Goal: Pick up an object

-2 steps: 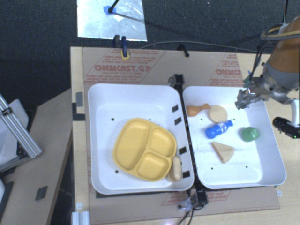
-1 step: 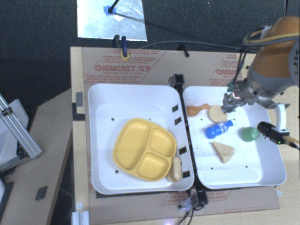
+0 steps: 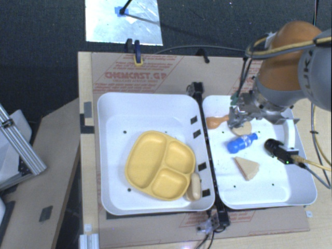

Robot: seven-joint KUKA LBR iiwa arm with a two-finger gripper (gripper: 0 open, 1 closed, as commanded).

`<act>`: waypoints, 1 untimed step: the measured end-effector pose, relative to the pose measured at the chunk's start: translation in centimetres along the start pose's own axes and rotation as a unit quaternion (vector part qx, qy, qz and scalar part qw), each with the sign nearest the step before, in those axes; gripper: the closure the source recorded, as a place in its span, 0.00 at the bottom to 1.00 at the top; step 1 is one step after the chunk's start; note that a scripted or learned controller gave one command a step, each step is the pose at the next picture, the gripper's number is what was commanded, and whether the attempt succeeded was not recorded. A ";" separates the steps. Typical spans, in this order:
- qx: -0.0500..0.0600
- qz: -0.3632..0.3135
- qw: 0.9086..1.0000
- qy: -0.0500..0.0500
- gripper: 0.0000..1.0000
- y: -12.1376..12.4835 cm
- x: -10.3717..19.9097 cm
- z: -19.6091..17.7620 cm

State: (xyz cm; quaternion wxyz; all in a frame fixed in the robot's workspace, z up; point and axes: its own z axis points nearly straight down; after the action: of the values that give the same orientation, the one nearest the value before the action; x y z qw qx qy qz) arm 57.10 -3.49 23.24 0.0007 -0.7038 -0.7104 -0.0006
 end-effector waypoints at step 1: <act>0.001 0.000 1.000 0.000 1.00 -2.4 5.8 0.7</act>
State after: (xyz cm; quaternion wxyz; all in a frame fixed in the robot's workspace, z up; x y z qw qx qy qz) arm 54.64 2.23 22.56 0.0015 -0.7037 -0.7105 -0.0001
